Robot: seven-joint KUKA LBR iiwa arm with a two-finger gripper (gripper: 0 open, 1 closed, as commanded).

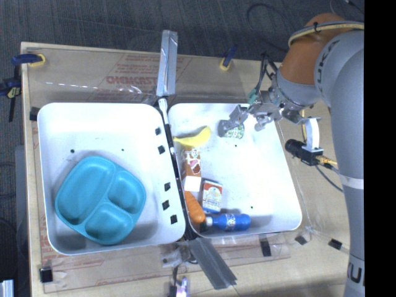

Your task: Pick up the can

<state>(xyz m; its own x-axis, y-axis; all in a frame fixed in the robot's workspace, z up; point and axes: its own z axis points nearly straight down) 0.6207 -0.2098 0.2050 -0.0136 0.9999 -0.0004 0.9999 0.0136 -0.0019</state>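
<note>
The blue bottle (pixel 230 221) lies against the right bin's (pixel 281 184) lower wall (beside a carrot (pixel 194 208)). The can (pixel 232 130) sits alone, upper centre, so my gripper (pixel 237 121) reaches there; whether it is open or closed, I cannot tell.

My claw (pixel 232 129) hung over the far part of the shallow white plastic right bin (pixel 272 166), just right of the curved yellow banana (pixel 192 138). Nearer than the banana, along the bin's left wall, lay the brown cylindrical can (pixel 193 161), then the small red-and-white cardboard box (pixel 211 196) and the orange carrot (pixel 195 210). The blue plastic bottle (pixel 229 221) lay against the near wall, right of the carrot. The blue divided plastic tray (pixel 100 198) sat in the matching left bin's (pixel 93 125) near half.
</note>
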